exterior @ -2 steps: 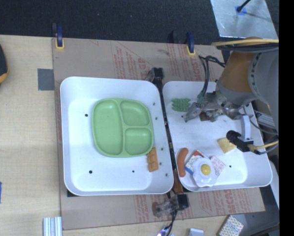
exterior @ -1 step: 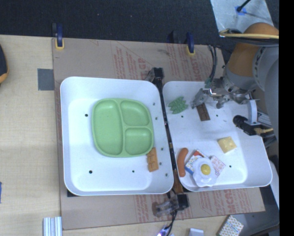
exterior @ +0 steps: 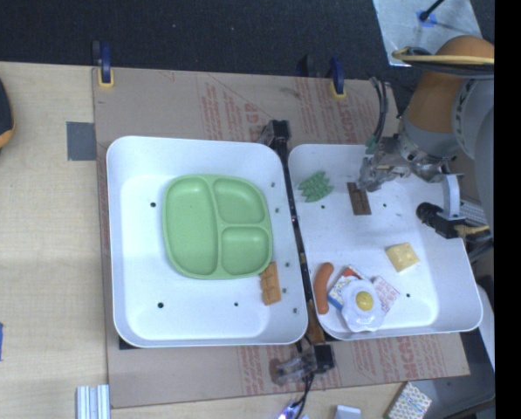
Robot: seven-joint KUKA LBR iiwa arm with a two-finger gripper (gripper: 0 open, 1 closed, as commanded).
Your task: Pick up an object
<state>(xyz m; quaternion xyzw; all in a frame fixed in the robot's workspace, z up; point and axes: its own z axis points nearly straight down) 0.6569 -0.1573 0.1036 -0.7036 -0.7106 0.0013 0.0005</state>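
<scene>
Brown block (exterior: 359, 201) was the thing nearest the gripper (exterior: 371, 175). It lay flat on the floor of the right bin (exterior: 435, 308), near the bin's back wall. The gripper hung just above and behind the block, reaching in from the right on the grey arm (exterior: 469, 129) with its orange band (exterior: 435, 103). I could not tell if the gripper was touching the block, and I could not tell how its grabbing parts were set.

Just to the left of the block was a small green leafy piece (exterior: 314, 186). To the front right of it sat a yellow cheese cube (exterior: 402, 257), well apart from the block. At the front of the same bin lay a red-orange sausage (exterior: 322, 286), and beside it a fried egg (exterior: 363, 304) on top of some small flat packets (exterior: 384, 293).

The left bin (exterior: 133, 260) held a light green plate (exterior: 216, 225) with three parts. An orange cracker (exterior: 270, 284) lay just in front of the plate's right corner. Both bins sat on a brown board (exterior: 190, 103) on the bench.
</scene>
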